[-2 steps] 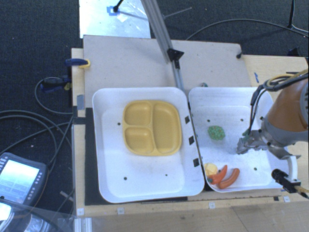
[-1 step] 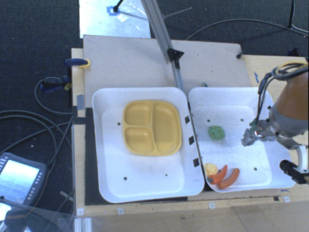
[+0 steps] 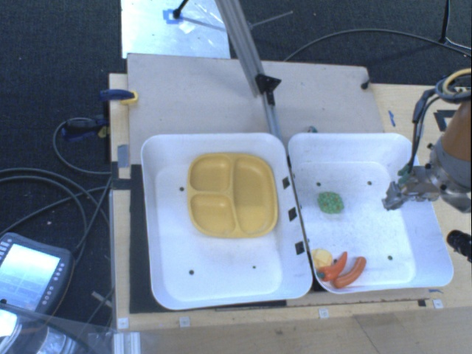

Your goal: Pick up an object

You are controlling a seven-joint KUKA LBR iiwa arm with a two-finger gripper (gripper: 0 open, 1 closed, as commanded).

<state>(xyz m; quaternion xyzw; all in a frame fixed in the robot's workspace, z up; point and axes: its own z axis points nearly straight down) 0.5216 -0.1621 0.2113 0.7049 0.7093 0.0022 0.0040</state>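
A small green lumpy object (image 3: 330, 202) lies near the middle of the right bin (image 3: 369, 153). At that bin's front left corner sit a yellow piece (image 3: 321, 257), an orange carrot-like piece (image 3: 335, 265) and a red-orange sausage (image 3: 351, 271), close together. My gripper (image 3: 393, 199) hangs over the right side of the right bin, to the right of the green object and apart from it. Nothing shows between its tips.
The left bin (image 3: 214, 279) holds a yellow divided plate (image 3: 232, 195). A grey metal pole (image 3: 243, 43) slants in from the top toward the gap between the bins. Cables and a handheld pendant (image 3: 26, 271) lie off the bench at left.
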